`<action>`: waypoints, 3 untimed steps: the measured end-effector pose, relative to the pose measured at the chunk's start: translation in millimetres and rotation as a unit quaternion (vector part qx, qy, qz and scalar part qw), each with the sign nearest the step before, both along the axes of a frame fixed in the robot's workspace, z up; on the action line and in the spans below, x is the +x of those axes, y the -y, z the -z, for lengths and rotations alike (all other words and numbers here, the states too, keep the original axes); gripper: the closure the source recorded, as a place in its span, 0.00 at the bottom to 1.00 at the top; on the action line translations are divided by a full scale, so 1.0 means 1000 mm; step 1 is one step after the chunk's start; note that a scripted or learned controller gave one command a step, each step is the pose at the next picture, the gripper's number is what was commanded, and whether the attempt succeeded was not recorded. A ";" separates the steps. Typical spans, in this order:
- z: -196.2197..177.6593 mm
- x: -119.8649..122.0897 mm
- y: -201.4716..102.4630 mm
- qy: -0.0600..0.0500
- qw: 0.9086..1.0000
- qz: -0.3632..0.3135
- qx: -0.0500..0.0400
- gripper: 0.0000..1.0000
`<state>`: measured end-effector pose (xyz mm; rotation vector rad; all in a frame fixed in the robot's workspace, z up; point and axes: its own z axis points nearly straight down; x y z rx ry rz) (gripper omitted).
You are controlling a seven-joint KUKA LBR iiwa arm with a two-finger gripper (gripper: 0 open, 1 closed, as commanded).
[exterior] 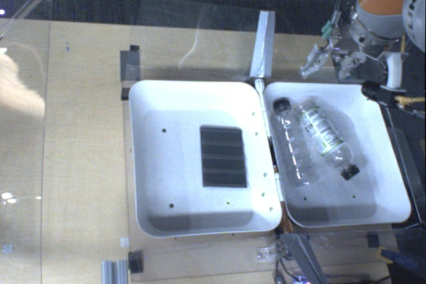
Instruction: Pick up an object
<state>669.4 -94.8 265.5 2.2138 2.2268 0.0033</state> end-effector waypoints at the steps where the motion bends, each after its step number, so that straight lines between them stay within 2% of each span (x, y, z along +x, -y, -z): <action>1: 0.149 0.000 0.016 0.001 0.992 -0.130 -0.001 0.00; 2: 0.177 -0.037 0.047 0.003 0.978 -0.210 -0.002 0.00; 3: 0.164 -0.034 0.045 0.008 0.977 -0.211 -0.003 1.00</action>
